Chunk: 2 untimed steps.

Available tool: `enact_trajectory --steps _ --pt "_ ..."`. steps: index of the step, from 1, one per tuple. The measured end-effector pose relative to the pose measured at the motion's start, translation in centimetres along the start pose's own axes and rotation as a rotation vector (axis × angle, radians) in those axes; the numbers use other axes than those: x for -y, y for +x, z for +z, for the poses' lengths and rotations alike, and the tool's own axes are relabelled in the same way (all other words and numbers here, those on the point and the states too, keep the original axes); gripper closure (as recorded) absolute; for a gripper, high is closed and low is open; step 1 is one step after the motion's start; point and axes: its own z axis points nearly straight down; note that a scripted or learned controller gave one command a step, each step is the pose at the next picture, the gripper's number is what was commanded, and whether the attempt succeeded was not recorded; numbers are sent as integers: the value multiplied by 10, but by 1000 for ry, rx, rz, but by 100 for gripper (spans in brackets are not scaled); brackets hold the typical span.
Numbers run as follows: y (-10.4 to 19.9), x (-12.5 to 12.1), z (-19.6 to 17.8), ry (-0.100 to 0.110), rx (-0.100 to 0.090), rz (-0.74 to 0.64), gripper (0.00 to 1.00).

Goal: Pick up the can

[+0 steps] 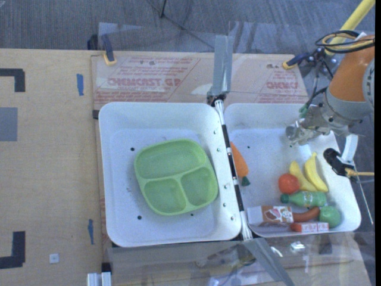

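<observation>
A can [277, 215] lies at the right bin's [262, 145] near edge, partly hidden; the end effector [299, 131] hovers above, grip unreadable.

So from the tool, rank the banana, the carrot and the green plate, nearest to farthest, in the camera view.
From the tool:
1. Banana, just below it in the right bin.
2. Carrot, at that bin's left wall.
3. Green plate, in the left bin.

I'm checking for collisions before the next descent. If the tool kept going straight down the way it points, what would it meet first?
Probably bare floor of the right bin: the tool hangs over its upper part, with the banana and tomato nearer the camera. Depth is hard to judge from this slanted view.
</observation>
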Motion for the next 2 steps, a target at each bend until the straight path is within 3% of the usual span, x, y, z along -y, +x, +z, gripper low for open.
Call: enact_trajectory --steps 1,2 --pt "17 60 19 -19 6 -77 100" --pt "16 -30 22 26 -3 580 100"
